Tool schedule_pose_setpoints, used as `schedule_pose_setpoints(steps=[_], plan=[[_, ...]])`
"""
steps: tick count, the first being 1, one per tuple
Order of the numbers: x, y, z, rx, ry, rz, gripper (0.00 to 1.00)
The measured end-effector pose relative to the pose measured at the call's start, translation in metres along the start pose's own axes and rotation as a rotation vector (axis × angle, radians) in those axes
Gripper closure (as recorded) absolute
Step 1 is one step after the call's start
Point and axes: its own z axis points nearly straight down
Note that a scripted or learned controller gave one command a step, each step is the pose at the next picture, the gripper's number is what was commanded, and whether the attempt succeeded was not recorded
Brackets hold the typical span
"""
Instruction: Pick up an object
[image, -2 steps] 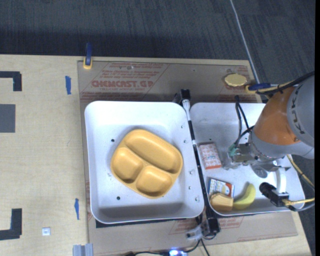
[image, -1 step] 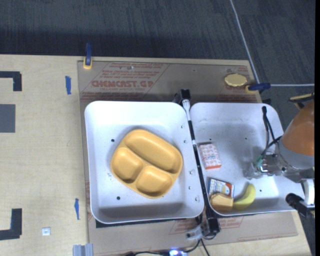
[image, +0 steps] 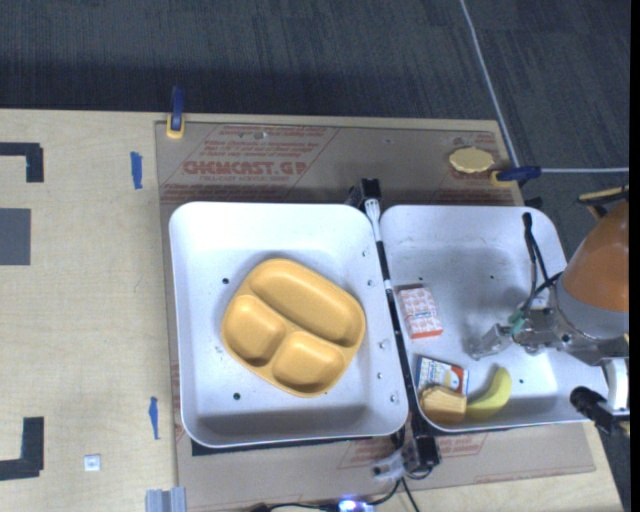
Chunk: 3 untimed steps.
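The right bin (image: 450, 240) holds a small white and red packet (image: 420, 311) near its left wall. A little carton with a blue and yellow label (image: 441, 375), a yellow wedge (image: 445, 403) and a banana (image: 491, 392) lie along its front edge. My gripper (image: 487, 343) hangs low over the bin floor, right of the packet and just above the banana. It touches none of them that I can see. The orange-banded wrist (image: 603, 265) hides the bin's right side.
In the left bin (image: 200, 240) a yellow three-compartment tray (image: 292, 325) lies at a slant. A black divider bar (image: 385, 290) runs between the bins. A tan disc (image: 471, 160) rests on the board behind the right bin, and a black cable (image: 531, 250) loops by the wrist.
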Motion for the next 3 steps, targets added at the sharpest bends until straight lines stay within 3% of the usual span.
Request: schedule_pose_setpoints(steps=[1,3], plan=[[0.0796,-0.0128,-0.0003,-0.002,0.002,-0.003,0.00],[0.0844,-0.0128,-0.0004,-0.003,0.000,-0.001,0.00]])
